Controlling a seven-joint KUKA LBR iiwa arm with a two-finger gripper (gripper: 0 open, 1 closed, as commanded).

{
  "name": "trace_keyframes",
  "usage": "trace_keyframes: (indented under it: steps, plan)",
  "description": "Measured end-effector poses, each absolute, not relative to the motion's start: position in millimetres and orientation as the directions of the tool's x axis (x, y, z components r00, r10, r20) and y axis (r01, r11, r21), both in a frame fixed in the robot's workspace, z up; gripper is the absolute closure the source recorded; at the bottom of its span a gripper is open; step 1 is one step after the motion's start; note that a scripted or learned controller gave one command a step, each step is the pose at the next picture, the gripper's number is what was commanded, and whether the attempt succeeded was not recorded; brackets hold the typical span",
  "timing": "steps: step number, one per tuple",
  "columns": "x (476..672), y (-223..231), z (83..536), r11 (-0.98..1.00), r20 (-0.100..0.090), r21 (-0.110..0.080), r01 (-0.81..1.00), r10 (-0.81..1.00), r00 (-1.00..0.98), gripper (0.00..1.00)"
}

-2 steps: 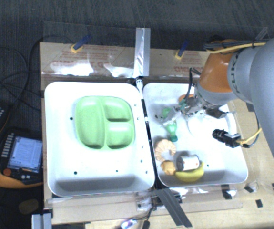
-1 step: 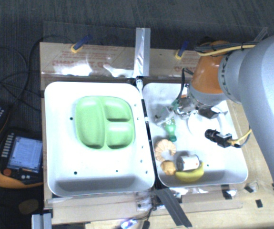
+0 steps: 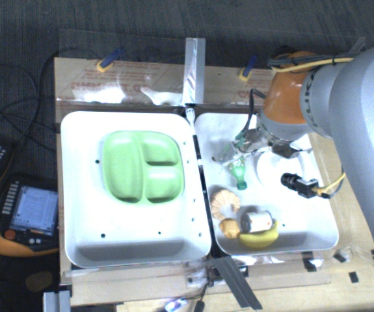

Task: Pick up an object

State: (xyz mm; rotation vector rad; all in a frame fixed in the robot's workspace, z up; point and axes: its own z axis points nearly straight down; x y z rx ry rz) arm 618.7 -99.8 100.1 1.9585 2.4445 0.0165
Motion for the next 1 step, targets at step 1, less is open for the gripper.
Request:
trace_keyframes:
  steps: [1]
  plan:
    - [654.1,-39.4,193.0,0.273,-0.002,-0.003,0.962,0.962,-0.273,1.00]
